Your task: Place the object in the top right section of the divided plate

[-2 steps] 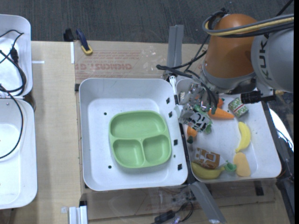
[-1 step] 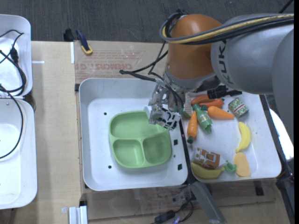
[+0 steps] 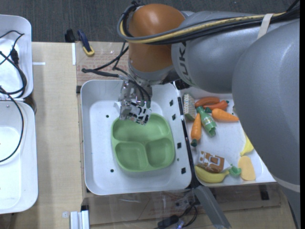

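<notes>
A light green divided plate (image 3: 143, 149) lies in the left white bin (image 3: 90, 142), with one wide section at its far side and two smaller ones at its near side. My gripper (image 3: 135, 109) hangs from the orange-banded wrist right over the plate's far rim, at the upper left of the wide section. A small black-and-white patch shows at its tip. I cannot make out whether anything is held there. The arm hides the bin's far right corner.
The right bin (image 3: 224, 137) holds toy food: two carrots (image 3: 224, 115), a third carrot (image 3: 196, 128), a green bottle (image 3: 207, 119), a small box (image 3: 211, 161), a banana (image 3: 212, 175) and a yellow wedge (image 3: 247, 168). Cables and white trays lie on the far left.
</notes>
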